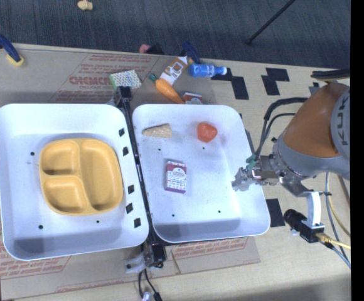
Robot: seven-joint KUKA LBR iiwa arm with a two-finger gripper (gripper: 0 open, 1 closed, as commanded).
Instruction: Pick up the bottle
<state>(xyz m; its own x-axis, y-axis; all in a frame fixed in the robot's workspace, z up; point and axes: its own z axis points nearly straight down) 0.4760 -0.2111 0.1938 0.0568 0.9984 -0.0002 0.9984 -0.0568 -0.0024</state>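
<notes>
A small blue bottle (206, 71) lies on its side on the cardboard behind the right bin (257, 213). Just left of it lies a white and orange bottle-like item (174, 70). My gripper (243, 180) hangs low at the right bin's right wall, far in front of both items. Nothing shows in it. The grey arm with its orange band (314, 127) reaches in from the right.
Inside the right bin are a piece of bread (157, 130), a red fruit (207, 132) and a small red box (176, 176). A yellow divided plate (81, 174) lies in the left bin (6, 168). A carrot (168, 90) and a green patterned pad (125, 79) sit behind the bins.
</notes>
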